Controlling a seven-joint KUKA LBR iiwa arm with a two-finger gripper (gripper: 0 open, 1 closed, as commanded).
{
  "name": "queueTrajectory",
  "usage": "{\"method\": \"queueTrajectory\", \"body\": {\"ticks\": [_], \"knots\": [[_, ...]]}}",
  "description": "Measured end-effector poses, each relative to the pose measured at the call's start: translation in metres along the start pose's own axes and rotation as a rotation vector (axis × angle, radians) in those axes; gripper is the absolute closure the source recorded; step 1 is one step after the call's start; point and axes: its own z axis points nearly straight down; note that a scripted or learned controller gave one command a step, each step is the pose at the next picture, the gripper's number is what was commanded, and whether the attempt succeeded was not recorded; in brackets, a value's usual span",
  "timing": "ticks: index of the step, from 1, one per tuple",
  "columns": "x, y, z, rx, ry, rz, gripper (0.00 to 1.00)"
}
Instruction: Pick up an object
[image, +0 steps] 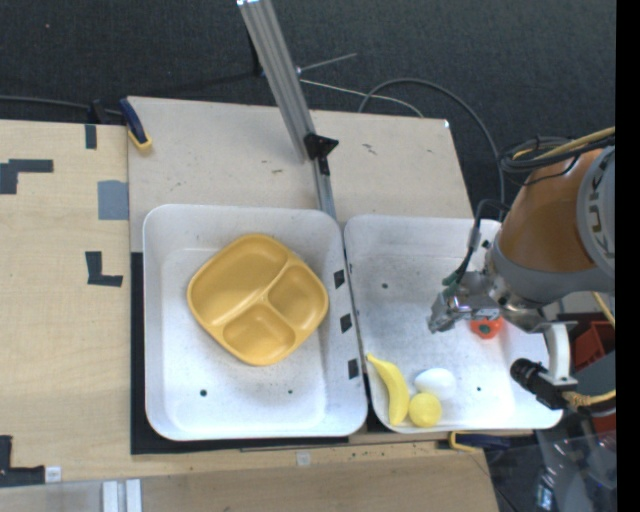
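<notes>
We noted the yellow divided tray in the left bin, then the right bin. The gripper hovered there, state indeterminate. Recommended: descend vertically onto the banana, white egg or lemon.

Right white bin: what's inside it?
In the right white bin: yellow banana, white egg-shaped object, yellow lemon-like ball, small orange-red object. The gripper and arm cover part of its floor.
</notes>
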Motion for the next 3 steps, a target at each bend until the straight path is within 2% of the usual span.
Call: {"method": "queueTrajectory", "body": {"ticks": [1, 2, 3], "knots": [[0.001, 0.000, 0.004, 0.006, 0.001, 0.001, 1.00], [0.044, 0.006, 0.000, 0.005, 0.002, -0.005, 1.00], [0.105, 0.013, -0.001, 0.006, 0.003, -0.007, 1.00]]}}
